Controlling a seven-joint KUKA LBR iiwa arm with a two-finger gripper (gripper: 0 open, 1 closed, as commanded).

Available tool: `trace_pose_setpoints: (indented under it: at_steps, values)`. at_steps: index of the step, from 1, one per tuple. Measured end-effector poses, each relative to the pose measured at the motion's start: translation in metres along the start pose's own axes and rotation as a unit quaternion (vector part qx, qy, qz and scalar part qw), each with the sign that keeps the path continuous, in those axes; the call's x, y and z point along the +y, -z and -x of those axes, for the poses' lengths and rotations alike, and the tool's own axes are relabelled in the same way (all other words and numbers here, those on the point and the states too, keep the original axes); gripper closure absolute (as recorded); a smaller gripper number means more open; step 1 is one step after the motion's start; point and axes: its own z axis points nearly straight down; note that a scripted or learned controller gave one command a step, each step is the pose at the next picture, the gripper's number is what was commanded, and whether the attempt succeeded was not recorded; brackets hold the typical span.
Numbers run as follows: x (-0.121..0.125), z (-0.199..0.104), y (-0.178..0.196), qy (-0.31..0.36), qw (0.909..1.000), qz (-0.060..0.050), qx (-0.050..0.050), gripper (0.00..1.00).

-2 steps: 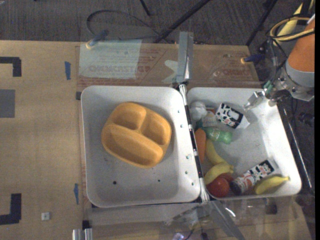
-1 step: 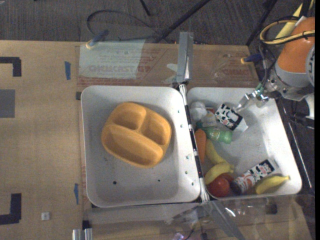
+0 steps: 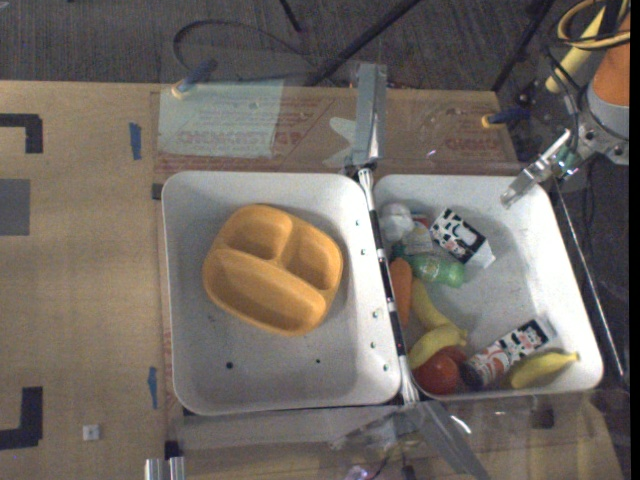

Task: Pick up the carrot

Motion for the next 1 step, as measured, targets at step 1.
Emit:
trace_pose_setpoints:
  at_steps: [1]
  values:
    - [0.0011,0.0048,-0.0525,0.120,0.9928,0.004,-0.006,0.00]
